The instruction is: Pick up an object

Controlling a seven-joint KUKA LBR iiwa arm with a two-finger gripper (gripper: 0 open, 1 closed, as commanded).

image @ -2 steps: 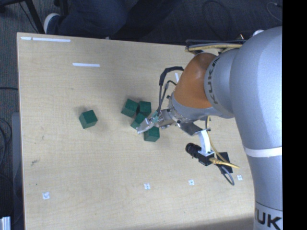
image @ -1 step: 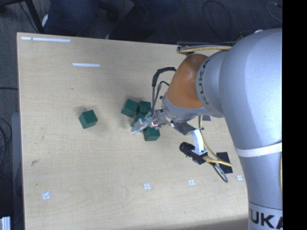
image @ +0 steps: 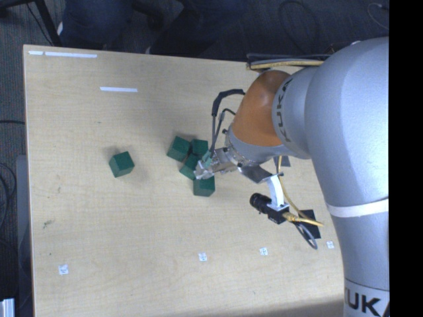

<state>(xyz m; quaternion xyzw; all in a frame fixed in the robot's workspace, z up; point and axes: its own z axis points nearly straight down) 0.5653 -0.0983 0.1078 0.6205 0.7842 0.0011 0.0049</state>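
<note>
Camera view: my arm (image: 344, 144) reaches in from the right over a tan wooden board (image: 99, 230), and my claw (image: 206, 166) sits low among a cluster of green blocks (image: 188, 154) near the middle. One block (image: 204, 186) lies just beside my fingertips; whether I'm wide, narrow or holding anything, I cannot tell. Another green block (image: 121, 164) sits alone, well apart to the left.
</note>
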